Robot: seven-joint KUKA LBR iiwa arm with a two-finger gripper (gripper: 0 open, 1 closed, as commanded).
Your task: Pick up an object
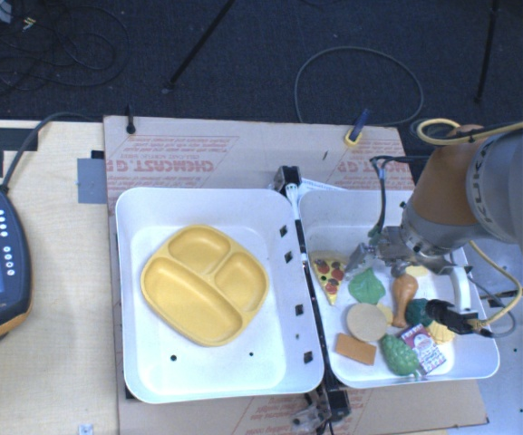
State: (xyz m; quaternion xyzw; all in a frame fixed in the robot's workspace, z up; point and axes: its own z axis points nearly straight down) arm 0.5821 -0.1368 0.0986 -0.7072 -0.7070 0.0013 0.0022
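Green toy lies just below-left of end effector in right bin; drumstick just right of it. End effector open or closed: cannot tell.

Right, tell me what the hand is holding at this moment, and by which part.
Cannot be told. The hand sits low in the right bin, just above the green toy and beside the drumstick, but no object is visibly gripped.
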